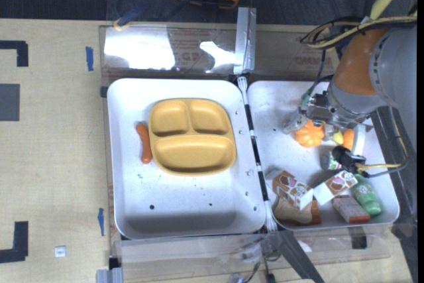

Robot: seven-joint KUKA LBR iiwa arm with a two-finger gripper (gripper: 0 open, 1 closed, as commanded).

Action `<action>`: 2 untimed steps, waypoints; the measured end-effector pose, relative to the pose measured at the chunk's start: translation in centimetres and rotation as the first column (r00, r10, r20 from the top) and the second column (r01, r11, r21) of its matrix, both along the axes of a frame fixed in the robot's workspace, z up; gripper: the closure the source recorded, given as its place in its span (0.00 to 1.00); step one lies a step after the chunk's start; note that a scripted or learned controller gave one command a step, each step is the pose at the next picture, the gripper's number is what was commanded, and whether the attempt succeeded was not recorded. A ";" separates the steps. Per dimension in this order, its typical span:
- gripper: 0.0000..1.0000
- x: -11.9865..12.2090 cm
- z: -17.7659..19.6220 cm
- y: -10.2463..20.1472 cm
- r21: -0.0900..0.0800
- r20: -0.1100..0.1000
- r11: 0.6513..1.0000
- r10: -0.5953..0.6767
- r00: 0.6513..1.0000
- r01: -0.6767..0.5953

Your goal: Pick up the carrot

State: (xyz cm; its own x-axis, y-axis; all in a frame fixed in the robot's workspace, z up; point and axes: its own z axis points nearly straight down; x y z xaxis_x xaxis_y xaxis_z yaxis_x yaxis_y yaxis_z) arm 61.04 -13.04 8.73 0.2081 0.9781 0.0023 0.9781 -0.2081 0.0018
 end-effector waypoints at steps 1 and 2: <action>1.00 0.2 1.2 0.1 -0.001 0.004 1.000 0.003 1.000 -0.003; 1.00 -5.2 0.3 1.0 -0.003 0.009 1.000 -0.021 1.000 0.021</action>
State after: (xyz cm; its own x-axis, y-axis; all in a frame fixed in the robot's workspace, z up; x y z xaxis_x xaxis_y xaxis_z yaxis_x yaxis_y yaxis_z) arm 55.84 -12.07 9.07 0.2282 0.9736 0.0016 0.9735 -0.2282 0.0111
